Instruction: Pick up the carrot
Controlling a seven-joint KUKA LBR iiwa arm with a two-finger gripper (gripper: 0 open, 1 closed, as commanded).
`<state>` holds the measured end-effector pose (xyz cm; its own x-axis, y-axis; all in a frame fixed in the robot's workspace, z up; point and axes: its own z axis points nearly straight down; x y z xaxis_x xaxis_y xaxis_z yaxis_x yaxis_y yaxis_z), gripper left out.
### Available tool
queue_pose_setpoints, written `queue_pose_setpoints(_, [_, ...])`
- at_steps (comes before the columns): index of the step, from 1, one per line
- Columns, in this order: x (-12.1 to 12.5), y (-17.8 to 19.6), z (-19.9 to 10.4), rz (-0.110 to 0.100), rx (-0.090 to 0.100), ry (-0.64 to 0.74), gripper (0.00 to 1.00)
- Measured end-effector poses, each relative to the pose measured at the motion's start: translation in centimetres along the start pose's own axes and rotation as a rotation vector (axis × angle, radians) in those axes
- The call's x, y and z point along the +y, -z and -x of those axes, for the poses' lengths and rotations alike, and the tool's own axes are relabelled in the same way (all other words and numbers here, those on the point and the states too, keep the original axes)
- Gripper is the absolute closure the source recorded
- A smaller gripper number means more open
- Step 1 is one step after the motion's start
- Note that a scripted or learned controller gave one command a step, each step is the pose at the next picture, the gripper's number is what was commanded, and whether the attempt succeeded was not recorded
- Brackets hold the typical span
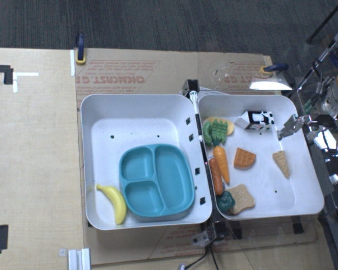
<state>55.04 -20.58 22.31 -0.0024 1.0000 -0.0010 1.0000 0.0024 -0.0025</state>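
The orange carrot lies lengthwise near the left wall of the right bin, with its tip pointing toward the front. A reddish sausage lies right against its left side, and a green leafy piece sits just behind it. My gripper hangs over the right bin's right rim, well to the right of the carrot and slightly behind it. Nothing shows in its grasp.
The right bin also holds a black-and-white carton, an orange wedge, a tan triangular slice, a bread slice and a dark green piece. The left bin holds a teal divided plate and a banana.
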Motion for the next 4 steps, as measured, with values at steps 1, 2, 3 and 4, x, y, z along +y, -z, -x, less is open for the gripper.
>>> queue_pose_setpoints(1, [-4.0,-9.9,-5.5,-0.002,0.002,-0.241,0.00])
queue_pose_setpoints(2, [2.5,-13.0,-11.2,0.004,-0.003,-0.241,0.00])
queue_pose_setpoints(3, [1.6,-13.2,-10.7,-0.002,0.000,-0.617,0.00])
queue_pose_setpoints(4, [1.2,-13.2,-10.7,-0.002,0.001,-0.853,0.00])
